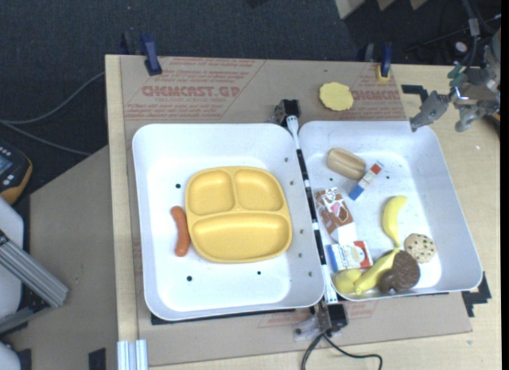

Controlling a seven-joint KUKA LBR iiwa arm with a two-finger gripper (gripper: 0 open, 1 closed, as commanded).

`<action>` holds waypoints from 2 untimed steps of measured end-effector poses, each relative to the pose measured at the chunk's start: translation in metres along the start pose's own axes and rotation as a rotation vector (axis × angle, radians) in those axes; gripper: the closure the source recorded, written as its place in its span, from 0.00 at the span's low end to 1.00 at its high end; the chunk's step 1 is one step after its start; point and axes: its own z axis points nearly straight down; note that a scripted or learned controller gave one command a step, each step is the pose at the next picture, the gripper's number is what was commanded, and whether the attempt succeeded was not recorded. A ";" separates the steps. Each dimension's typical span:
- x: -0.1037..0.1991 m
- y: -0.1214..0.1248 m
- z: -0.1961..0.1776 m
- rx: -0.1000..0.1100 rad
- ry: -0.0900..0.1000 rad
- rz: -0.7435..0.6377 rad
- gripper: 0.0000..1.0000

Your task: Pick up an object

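At the upper right of the camera view, beyond the far corner of the right bin (445, 157), the end effector (444, 111) is seen spread wide with nothing between its fingers, so no pick is judged to have been made and the whole descent, grasp and lift are left to do. Candidate objects lie in the right bin: a bread roll (345, 162), a curved yellow banana (393, 219), a speckled cookie (419, 247) and a snack packet (333, 208), all untouched.
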 end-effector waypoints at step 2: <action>0.018 -0.043 0.157 -0.015 -0.006 -0.001 0.00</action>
